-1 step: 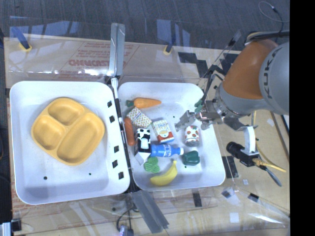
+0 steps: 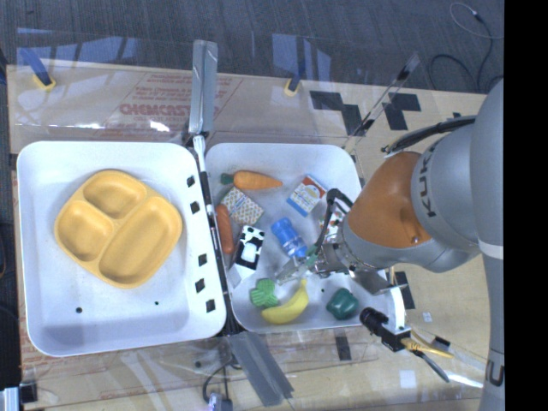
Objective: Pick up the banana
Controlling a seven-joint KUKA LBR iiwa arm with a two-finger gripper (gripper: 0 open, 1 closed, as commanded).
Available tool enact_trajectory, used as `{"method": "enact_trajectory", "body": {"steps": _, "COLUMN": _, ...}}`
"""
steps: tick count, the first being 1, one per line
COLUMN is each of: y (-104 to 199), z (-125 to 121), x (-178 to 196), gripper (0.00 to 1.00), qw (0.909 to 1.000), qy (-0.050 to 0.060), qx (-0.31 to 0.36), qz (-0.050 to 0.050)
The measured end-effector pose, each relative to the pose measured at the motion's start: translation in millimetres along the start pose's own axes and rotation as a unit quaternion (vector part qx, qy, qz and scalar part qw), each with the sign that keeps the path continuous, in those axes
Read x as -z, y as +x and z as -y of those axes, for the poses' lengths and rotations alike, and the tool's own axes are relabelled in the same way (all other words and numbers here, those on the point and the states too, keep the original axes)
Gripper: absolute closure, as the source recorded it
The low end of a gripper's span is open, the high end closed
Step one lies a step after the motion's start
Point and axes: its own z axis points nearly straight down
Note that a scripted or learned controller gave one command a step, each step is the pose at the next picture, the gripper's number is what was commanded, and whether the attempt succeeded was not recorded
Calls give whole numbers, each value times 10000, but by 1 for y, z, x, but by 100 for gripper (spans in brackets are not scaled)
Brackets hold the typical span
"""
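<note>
Two white bins sit side by side on the bench, and the right bin is crowded, with bare floor mostly along its 12 o'clock edge. The banana lies against its 6 o'clock rim between a green block and a dark green piece. The gripper hangs just above the banana at 1 o'clock; I cannot tell how it is set.

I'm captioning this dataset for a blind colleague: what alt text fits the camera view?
A grey arm with an orange band reaches from the right into the right white bin, its gripper just above a banana lying among a carrot, blue bottle and other small items. The left white bin holds a yellow divided plate.
</note>
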Motion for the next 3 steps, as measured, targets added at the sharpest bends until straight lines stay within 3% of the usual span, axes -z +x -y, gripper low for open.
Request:
{"method": "enact_trajectory", "body": {"steps": 1, "y": -26, "z": 5, "x": 60, "gripper": 0, "qw": 9815, "qy": -19, "qx": 1915, "qz": 18}}
{"method": "enact_trajectory", "body": {"steps": 2, "y": 11, "z": 2, "x": 0, "gripper": 0, "qw": 9470, "qy": -2, "qx": 3211, "qz": 3}}
{"method": "enact_trajectory", "body": {"steps": 3, "y": -11, "z": -36, "x": 1, "gripper": 0, "qw": 9613, "qy": -16, "qx": 2755, "qz": 17}}
